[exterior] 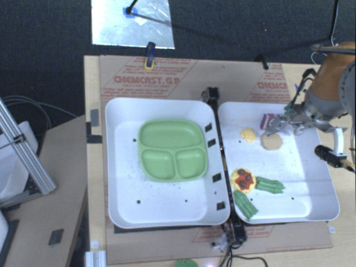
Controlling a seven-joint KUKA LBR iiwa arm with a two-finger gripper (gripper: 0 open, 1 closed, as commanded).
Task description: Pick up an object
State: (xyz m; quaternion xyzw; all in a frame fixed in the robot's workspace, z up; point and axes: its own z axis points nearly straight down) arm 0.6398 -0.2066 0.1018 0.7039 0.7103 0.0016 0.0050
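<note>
We see a dark carpet floor [50, 32] around the bench. On it lies a shiny metal sheet [132, 15]. A pale table [53, 177] stands at the left.

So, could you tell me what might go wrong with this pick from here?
The tool hangs over a tight cluster: the tan round piece, the yellow piece and a purple item. It may nudge one aside, or catch two at once. The cluster also lies near the right bin's far wall, so a pushed piece could jam there.

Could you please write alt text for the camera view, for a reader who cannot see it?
The pincer hangs over the right bin, near a tan disc, a yellow piece and green toy food. The left bin holds a green tray.
</note>
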